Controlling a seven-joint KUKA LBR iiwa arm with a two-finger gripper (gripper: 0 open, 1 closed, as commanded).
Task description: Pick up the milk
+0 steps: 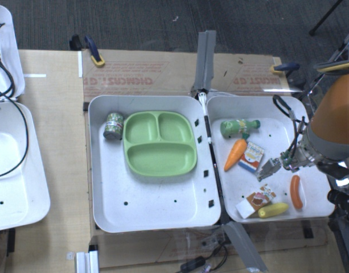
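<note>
The right bin (220, 152) holds everything relevant. The gripper (272, 168) hangs low beside the milk (251, 156), a small carton lying just right of the carrot (235, 154); whether it is wide or narrow I cannot tell. Descending now risks snagging the carrot instead.

green plate (160, 147) | orange carrot (235, 154) | green bottle (238, 127) | yellow corn (273, 210) | red sausage (296, 192)

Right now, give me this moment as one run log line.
task: pick up milk | milk carton: right bin, beside carrot | gripper: low over right bin, just right of the carton | grasp: none seen
</note>
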